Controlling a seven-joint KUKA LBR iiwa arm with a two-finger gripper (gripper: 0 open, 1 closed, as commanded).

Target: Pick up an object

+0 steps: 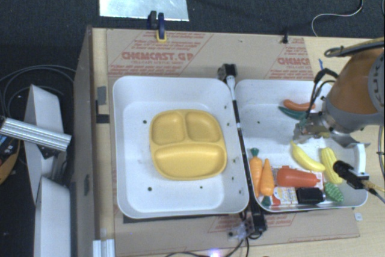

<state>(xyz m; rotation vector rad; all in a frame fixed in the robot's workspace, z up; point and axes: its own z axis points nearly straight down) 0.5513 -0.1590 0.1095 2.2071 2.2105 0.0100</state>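
Since the gripper [305,129], jaws unreadable, hangs above the banana [305,156], descend toward six o'clock; centre on its curve.

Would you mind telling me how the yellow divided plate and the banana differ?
The yellow divided plate is broad and flat with three compartments, while the banana is small, slim and curved. The plate lies alone in the left bin; the banana lies in the right bin among other toy foods, just below the gripper. Both are yellow.
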